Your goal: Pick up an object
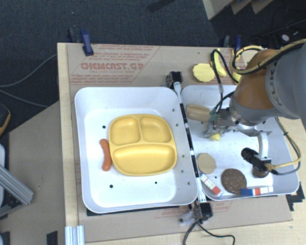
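The small yellow piece (216,136) is what you should watch. In the camera view it lies on the floor of the right bin (227,154), near that bin's left wall, and the gripper (213,128) hangs right over it, so close that the two overlap from this angle. You cannot tell whether the gripper is spread or closed, nor whether it touches the piece; the wrist hides that, so do not count anything as held.

Just up and left of the gripper lies a wooden cylinder (196,111), on its side against the bin's wall. Lower in the same bin you have a tan disc (206,163), a brown disc (233,180) and two red, white and blue markers, one (210,184) near the bottom left corner and one (256,191) along the bottom edge. The left bin (92,116) holds a yellow divided plate (142,144) with an orange sausage (106,154) just beside its left edge. A yellow lump (203,73) sits on the bench (143,75), outside both bins.

Judging by the pose, you are at the grasp step: the arm is low over its target and nothing is lifted yet. The next move calls for a firm close on the yellow piece without nudging the cylinder, then a straight lift clear of the bin.
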